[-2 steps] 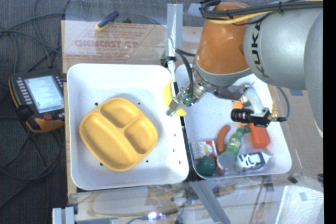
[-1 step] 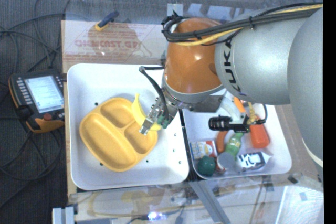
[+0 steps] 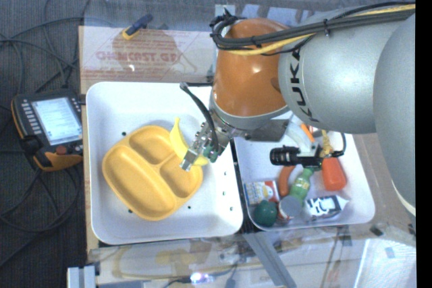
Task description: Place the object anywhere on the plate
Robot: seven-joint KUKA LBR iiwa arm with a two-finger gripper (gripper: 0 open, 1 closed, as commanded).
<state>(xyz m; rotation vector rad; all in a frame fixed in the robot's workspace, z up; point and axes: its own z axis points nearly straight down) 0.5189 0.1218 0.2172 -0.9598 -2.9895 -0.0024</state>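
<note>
Grey arm link with orange band [image 3: 253,71] fills the upper right, nearest the lens. Yellow banana [image 3: 179,139] lies at the plate's [image 3: 145,175] right rim, long axis running from upper left down to the gripper [image 3: 196,157]. Gripper sits at its lower end, fingers seemingly clamped on it. Plate compartments lie directly left and below; left bin [image 3: 121,98] offers open room.

A mustard-yellow plate [image 3: 150,172] in a white bin [image 3: 121,101]; a brighter yellow banana [image 3: 179,139]; beside them, an orange carrot [image 3: 333,174], a dark green ball [image 3: 265,212], a grey arm [image 3: 351,77] with orange band
</note>
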